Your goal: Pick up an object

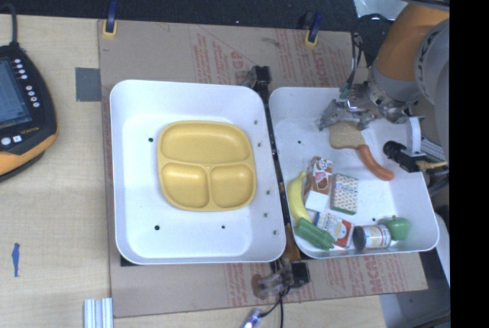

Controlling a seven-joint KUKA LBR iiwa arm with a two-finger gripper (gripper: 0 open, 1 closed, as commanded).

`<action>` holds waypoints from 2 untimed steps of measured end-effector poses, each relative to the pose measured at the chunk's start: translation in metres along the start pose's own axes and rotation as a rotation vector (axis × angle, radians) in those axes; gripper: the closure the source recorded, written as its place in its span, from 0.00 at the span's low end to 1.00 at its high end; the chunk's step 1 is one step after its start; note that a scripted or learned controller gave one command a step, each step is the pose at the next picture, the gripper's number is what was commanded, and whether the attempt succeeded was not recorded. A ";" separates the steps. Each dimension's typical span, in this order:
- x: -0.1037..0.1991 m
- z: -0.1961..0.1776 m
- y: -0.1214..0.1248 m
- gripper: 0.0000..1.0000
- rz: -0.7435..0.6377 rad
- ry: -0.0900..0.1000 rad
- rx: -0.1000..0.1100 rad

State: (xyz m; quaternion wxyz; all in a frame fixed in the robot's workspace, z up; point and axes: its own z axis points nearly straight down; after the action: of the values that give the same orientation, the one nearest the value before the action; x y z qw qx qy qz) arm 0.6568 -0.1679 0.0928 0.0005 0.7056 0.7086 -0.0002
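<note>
A tan slice of toast (346,137) lies near the far end of the right bin (284,114), and the end effector (348,111) hangs just above its far edge — whether its tips touch the slice, I cannot tell, nor whether they are spread or pressed together. Just right of the toast lies an orange sausage (375,163), slanting toward the bin's right wall. Nearer the camera sit a small carton (319,175) and a patterned box (344,193), with a banana (296,199) along the left wall. At the near end lie a green cylinder (314,234), a little jar (372,237) and a green pepper-like piece (397,228). The left bin (134,166) holds a yellow divided tray (206,164). On the bench (53,242), far left, rests a pendant (19,116) with a screen.
</note>
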 end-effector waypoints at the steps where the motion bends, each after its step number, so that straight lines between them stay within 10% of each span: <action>1: 0.000 0.000 0.000 0.00 -0.001 0.000 0.000; 2: 0.004 0.000 -0.004 0.00 -0.002 0.000 0.003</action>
State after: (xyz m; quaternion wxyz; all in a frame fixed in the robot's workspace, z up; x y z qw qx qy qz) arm 0.6525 -0.1638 0.0929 -0.0005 0.7049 0.7094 -0.0010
